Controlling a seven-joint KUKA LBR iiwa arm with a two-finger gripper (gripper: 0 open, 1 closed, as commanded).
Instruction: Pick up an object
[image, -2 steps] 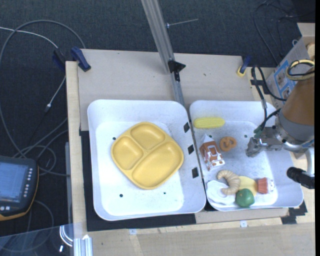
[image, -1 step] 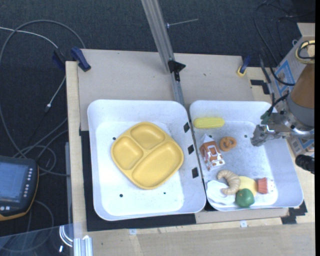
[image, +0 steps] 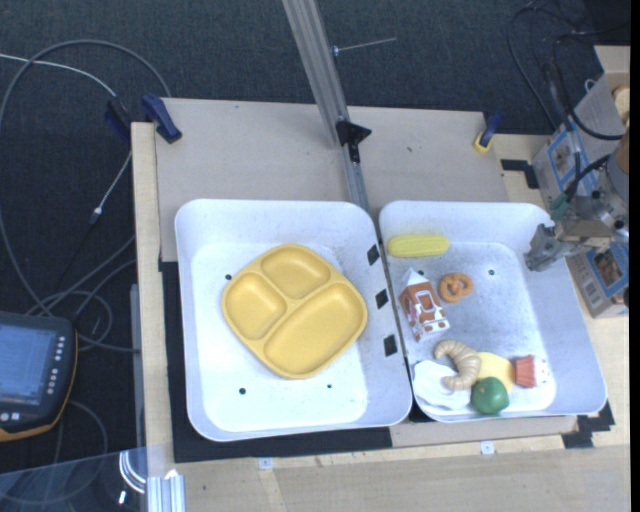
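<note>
The right bin (image: 560, 300) holds a yellow corn cob (image: 418, 245) at its far left, a brown pretzel (image: 455, 288), and a small red-and-white carton (image: 422, 307). Near the front lie a tan croissant (image: 459, 362), a yellow piece (image: 495, 365), a green ball (image: 489, 396), an orange-red block (image: 525, 371) and a white dish (image: 432, 385). My gripper (image: 541, 252) hangs over the right bin's far right corner, apart from all these objects, with nothing seen in it.
The left bin (image: 200, 300) holds a yellow three-compartment plate (image: 294, 310). A metal pole (image: 322, 70) slants up from between the bins at the back. Blue clamps (image: 160, 117) sit on the bench's back corners. A tablet (image: 30, 372) lies at the left.
</note>
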